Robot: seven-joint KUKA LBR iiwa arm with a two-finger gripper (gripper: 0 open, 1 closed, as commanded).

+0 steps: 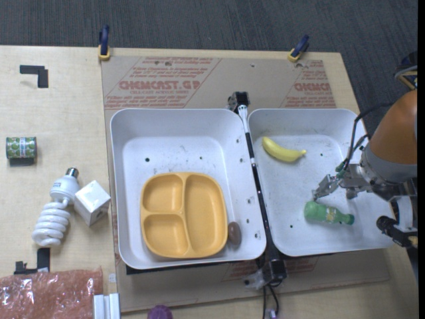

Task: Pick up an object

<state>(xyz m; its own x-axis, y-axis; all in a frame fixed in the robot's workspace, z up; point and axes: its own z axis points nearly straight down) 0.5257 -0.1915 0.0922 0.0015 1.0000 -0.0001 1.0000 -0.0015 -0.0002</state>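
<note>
Green bottle [327, 214] lies sideways in right bin [292, 241], glossy plastic. Curved yellow banana [283, 150] farther back. Gripper [325, 187] above bottle, grip state unclear.

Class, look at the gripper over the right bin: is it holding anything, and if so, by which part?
Nothing is held. The gripper hangs just above the green bottle, which lies on its side on the bin floor, with nothing between the fingers.

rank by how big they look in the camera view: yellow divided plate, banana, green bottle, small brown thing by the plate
1. Yellow divided plate, by far the largest.
2-3. Banana and green bottle look about the same length; too close to rank.
4. Small brown object at the plate's right edge, smallest.
</note>
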